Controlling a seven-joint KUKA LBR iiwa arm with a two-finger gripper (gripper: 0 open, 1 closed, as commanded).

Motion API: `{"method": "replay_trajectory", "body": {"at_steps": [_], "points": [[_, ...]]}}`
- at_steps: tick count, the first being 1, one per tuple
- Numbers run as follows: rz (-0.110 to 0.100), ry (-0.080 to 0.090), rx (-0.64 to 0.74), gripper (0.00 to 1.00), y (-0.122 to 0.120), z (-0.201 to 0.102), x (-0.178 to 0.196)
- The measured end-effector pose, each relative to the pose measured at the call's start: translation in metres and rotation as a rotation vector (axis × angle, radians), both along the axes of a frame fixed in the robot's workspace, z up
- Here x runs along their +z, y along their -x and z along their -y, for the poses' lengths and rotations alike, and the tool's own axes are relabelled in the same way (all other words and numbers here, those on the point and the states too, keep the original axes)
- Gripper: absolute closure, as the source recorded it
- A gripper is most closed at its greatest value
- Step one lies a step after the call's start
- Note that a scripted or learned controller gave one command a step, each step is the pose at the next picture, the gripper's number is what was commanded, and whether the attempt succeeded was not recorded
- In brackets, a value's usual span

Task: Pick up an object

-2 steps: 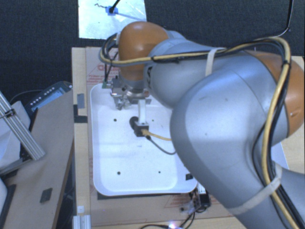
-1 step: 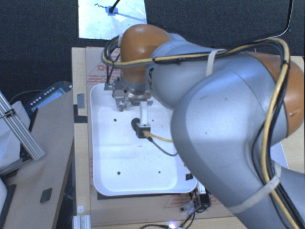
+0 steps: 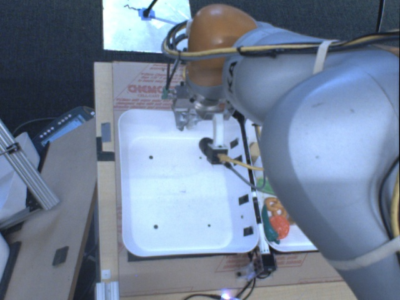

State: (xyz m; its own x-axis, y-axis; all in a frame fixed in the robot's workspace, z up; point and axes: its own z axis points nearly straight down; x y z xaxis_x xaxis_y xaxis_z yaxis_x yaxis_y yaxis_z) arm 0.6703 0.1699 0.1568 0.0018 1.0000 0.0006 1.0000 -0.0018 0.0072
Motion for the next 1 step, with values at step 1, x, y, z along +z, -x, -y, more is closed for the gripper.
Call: {"method": "replay_trajectory", "body": {"at_steps": [1], "points": [[0.003, -0.001, 0.0, 1.0, 0.0287, 0.0403, 0.1482]]}}
